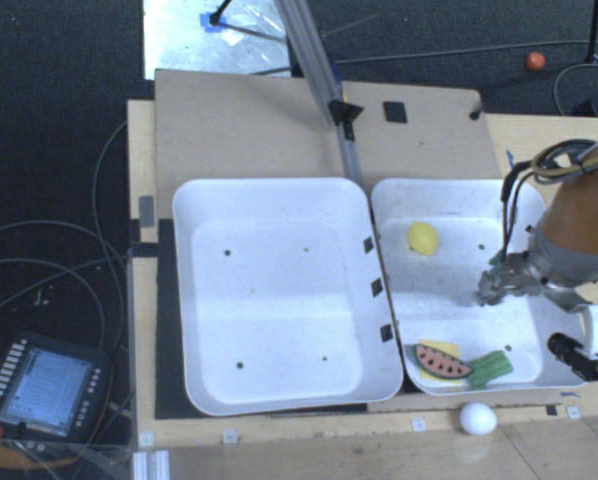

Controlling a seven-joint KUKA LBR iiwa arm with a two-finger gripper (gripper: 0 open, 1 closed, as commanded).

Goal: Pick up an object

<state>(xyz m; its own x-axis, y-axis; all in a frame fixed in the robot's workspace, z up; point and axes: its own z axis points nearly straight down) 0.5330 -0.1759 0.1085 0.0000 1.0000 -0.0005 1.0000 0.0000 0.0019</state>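
White ball [478, 418] rests on the surface before the right bin [449, 203]; inside, a small, probably light lemon [423, 238] suits a side pinch, left of the tool [491, 290], whose state cannot be told.

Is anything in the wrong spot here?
Yes. A white ball sits on the bench just outside the right bin, by its front edge. The other toys, a yellow lemon, a watermelon slice and a green piece, lie inside it.

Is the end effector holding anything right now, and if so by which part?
Nothing visible in the end effector; it sits low over bare floor of the right bin.
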